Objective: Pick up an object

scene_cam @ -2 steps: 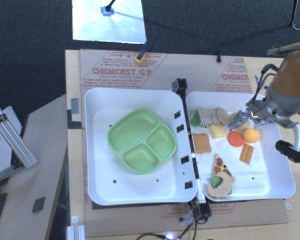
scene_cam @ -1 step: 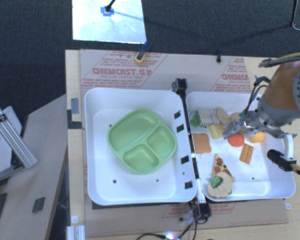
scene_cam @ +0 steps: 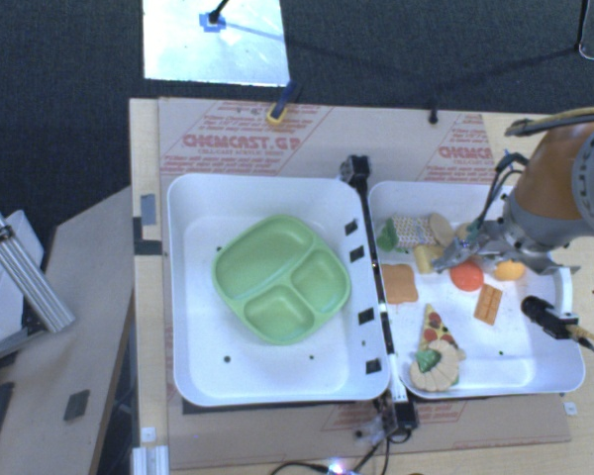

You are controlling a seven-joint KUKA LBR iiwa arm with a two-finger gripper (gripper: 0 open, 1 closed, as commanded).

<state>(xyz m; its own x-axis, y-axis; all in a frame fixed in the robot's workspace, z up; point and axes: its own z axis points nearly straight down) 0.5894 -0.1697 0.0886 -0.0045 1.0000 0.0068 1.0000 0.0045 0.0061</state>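
Bins sit side by side on a cardboard sheet [scene_cam: 307,132] printed in red with "CHEMCAST GP", readable at 12 o'clock above the left bin [scene_cam: 193,364] and again, partly cut off, above the right bin [scene_cam: 559,369]. A green divided plate [scene_cam: 280,278] lies in the middle of the left bin with bare white floor all around it, widest toward 6 o'clock and 9 o'clock. In the right bin, toy foods crowd the half from 12 o'clock to the centre: a green piece [scene_cam: 386,235], a speckled block [scene_cam: 410,231], a tan round [scene_cam: 441,229], a yellow piece [scene_cam: 425,257], an orange square [scene_cam: 400,284], a red ball [scene_cam: 465,276], an orange ball [scene_cam: 511,270] and an orange bar [scene_cam: 487,304]. A pizza slice [scene_cam: 438,331] lies near the 6 o'clock rim above a round cookie [scene_cam: 434,366]. The gripper [scene_cam: 462,253] hangs low among the upper pieces, just above the red ball; whether it is wide or narrow cannot be told. Open floor remains toward 4 o'clock.
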